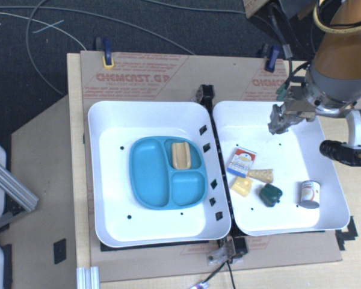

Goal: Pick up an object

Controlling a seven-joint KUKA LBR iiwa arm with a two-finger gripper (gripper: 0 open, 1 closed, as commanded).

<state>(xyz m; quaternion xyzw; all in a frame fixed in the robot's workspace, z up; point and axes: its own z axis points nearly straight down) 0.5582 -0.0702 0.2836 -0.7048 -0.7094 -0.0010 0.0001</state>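
Nearest you, along the front of the right white bin (325, 218), sit the candidates: a small white cylindrical can with a red label (309, 194), a dark green lumpy toy (270, 194), a pale yellow block (241, 187) touching a tan wedge (262, 175), and a flat white-and-red packet (241, 161) just behind them — clustered, so you'd likely find the can, standing apart, the cleaner pick. In the left white bin (102, 161) a blue three-compartment plastic tray (150, 176) holds a tan bread-like block (180, 155) in its upper right compartment. Farther back, the gripper (279, 125) hangs over the right bin's rear, holding nothing; whether it's spread or pressed together you cannot tell. Both bins rest on a brown printed board (138, 71) clamped over dark carpet (36, 59) — cables trail there.
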